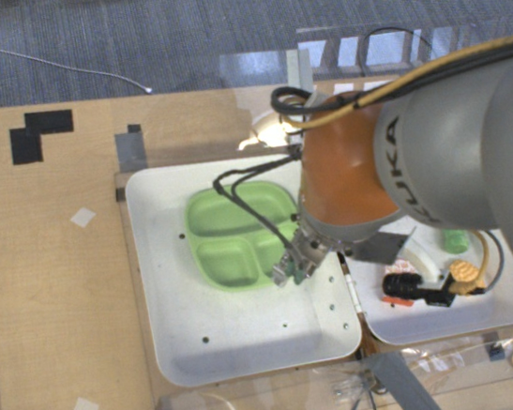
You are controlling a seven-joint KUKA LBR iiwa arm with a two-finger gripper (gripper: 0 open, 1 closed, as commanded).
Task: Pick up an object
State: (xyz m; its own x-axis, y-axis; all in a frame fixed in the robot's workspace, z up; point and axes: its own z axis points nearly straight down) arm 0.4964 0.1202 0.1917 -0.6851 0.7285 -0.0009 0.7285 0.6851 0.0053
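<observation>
Wooden bench [53,304], two white bins, and the grey arm [457,152] bent low over a green tray [231,226].

From where I stand the green tray lies flat in the left bin [177,343], toward its far right part. The gripper [292,268] sits at the tray's near right rim, and I cannot tell whether it is open or closed. The tray looks like thin moulded plastic with compartments pressed into it, so I'd judge it light, fairly stiff, smooth, probably slippery and not fragile. Lying flat, it offers little to grip but its raised rim and the ridges between compartments. A pinch across the rim seems the best hold, though the tray may tilt or slip when lifted by one edge. The only readable writing is "UKA" on the arm, the end of KUKA.
</observation>
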